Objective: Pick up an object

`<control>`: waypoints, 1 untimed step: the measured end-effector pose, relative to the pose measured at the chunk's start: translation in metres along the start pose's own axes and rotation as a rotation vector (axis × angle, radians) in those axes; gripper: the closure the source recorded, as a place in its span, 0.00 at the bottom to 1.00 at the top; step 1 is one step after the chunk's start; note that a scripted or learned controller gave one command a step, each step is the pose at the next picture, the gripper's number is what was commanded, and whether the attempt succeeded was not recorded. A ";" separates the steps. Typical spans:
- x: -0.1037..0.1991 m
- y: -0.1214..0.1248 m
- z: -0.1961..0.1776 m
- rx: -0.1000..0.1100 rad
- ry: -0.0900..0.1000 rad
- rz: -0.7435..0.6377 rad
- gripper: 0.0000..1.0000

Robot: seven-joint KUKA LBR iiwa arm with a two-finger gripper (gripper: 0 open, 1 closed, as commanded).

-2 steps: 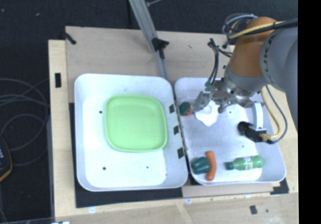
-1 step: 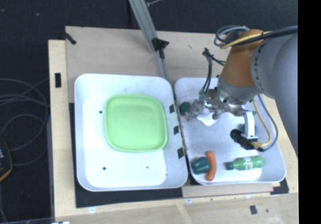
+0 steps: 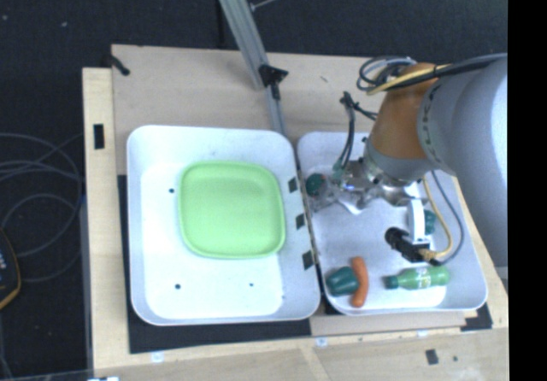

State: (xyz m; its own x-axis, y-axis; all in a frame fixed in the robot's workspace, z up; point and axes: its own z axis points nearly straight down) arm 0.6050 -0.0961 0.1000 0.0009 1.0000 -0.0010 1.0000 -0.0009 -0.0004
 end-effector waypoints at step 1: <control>0.000 0.001 -0.012 -0.004 0.001 0.001 1.00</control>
State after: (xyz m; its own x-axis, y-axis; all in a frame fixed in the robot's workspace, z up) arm 0.6060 -0.0964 0.1122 0.0022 1.0000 0.0002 1.0000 -0.0022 0.0034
